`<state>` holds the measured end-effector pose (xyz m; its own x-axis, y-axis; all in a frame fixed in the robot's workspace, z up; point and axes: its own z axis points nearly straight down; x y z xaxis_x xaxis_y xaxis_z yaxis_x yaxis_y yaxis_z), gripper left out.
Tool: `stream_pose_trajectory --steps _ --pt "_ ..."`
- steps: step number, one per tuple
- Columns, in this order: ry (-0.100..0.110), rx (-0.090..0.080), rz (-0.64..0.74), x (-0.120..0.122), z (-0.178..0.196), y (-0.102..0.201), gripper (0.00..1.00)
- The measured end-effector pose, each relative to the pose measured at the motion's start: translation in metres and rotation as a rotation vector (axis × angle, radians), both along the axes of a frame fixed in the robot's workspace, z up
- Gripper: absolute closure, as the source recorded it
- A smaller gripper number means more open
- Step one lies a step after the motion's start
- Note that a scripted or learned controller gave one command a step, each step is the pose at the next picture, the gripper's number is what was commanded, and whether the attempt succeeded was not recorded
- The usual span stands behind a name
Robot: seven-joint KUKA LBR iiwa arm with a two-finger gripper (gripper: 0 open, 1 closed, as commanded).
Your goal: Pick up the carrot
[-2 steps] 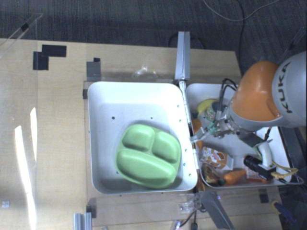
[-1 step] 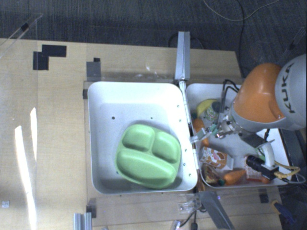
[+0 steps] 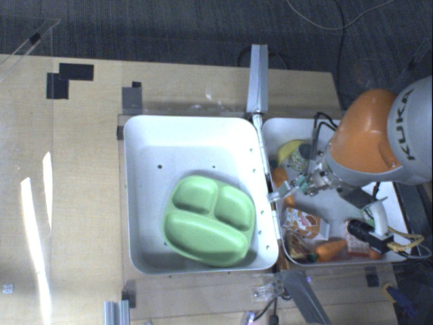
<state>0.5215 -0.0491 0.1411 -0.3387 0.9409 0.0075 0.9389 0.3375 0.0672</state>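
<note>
L bin (image 3: pixel 135 181): white, shallow, mid-frame. Holds a green 3-compartment tray (image 3: pixel 210 219), lower-centre in the bin, skewed vs. the bin walls.
R bin (image 3: pixel 298 128): yellow item (image 3: pixel 289 152) near its upper-left corner. Printed snack packet (image 3: pixel 302 223) toward lower left.
Metal post (image 3: pixel 258 80) btwn bins, at their top edge.
Desk (image 3: pixel 67 215): pale wood, black tape marks (image 3: pixel 67 78) upper left of frame.
Thin cable (image 3: pixel 325 26) loops on dark carpet (image 3: pixel 169 12), top right.

A robotics lab: KUKA arm (image 3: pixel 365 141) reaching over a workbench (image 3: pixel 81 202).
</note>
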Motion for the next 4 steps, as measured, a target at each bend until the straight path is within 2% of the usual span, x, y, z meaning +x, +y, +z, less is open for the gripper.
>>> stream_pose_trajectory --steps 1,3,4 --pt "-0.008 -0.002 0.057 0.002 0.000 -0.001 0.00" --pt "-0.011 -0.003 0.086 0.004 -0.001 -0.002 0.00" --pt "0.053 -0.032 0.087 -0.010 0.044 0.004 0.00"
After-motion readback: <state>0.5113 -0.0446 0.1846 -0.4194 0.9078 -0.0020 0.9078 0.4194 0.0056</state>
